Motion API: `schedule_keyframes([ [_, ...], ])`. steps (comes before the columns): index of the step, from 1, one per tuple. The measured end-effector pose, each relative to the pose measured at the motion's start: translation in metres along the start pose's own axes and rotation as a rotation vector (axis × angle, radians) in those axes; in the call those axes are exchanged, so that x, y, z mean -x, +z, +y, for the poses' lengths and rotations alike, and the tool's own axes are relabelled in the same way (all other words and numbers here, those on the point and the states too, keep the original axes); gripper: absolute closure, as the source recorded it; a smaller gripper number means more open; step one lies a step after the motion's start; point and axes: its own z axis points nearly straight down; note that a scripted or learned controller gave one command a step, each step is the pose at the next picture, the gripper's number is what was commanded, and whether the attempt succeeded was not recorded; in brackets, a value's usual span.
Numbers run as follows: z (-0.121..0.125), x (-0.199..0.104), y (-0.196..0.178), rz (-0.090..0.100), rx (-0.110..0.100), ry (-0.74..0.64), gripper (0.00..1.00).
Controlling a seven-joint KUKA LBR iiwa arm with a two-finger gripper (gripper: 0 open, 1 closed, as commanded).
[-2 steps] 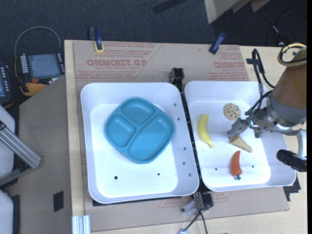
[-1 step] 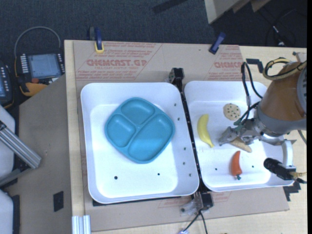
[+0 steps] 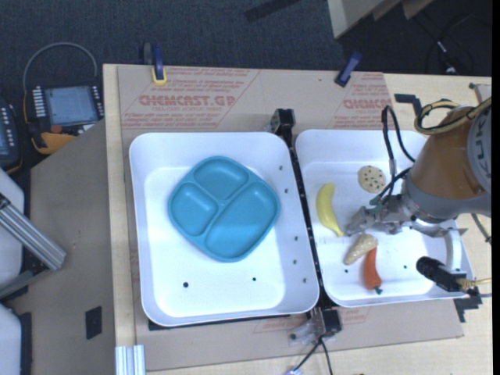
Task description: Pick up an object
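Gripper of the grey arm, low over the middle of the right bin; whether it is open or closed cannot be told, since the metal parts blur together at this size. No object can be seen held in it.

Nearest the lower edge of the view, inside the right bin: a red-orange chili pepper, lying lengthwise with its dark stem end toward the bin's near wall. Touching or just beside its upper end: a pale beige, lumpy piece, directly beneath the gripper's tip. To the right of these, near the bin's right wall: a black part of the rig.

Further in: a yellow banana, lying just left of the gripper and near the divider between the bins. Beyond it, toward the far wall: a round tan cookie with dark spots, apart from the banana.

Left bin: a blue divided plate with three compartments, resting tilted near the centre.

Far edge of the bench: brown printed cardboard held by two clamps, one yellow and blue, one blue.
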Motion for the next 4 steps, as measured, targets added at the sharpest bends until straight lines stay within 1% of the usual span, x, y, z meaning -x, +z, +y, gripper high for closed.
schedule_keyframes([
  [1,-0.002,-0.001,-0.009,0.002,-0.005,0.000,1.00],
  [2,-0.008,-0.008,-0.059,0.003,-0.004,-0.002,1.00],
  [3,-0.008,-0.002,-0.104,0.002,-0.002,-0.001,1.00],
  [4,-0.007,-0.002,-0.138,0.002,-0.004,-0.002,1.00],
])
